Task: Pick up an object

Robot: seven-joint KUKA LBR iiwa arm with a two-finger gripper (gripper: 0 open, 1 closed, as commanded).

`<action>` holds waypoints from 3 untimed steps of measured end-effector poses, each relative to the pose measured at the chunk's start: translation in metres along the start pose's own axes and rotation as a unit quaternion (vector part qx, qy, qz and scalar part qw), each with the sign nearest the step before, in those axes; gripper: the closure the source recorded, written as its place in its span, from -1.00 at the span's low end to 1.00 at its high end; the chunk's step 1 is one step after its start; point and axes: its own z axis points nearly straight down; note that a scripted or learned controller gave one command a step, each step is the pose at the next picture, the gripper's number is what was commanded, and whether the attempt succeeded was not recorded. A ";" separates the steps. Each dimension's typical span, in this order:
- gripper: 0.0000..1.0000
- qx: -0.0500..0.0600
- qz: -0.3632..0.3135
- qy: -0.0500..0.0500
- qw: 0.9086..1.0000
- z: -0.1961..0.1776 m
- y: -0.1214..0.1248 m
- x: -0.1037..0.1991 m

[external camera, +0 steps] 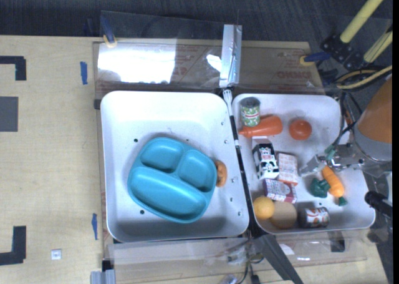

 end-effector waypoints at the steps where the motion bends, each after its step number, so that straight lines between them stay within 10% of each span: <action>1: 1.00 0.000 0.001 -0.001 1.000 -0.009 0.000 -0.001; 3: 1.00 -0.001 0.009 -0.002 1.000 -0.176 0.013 0.008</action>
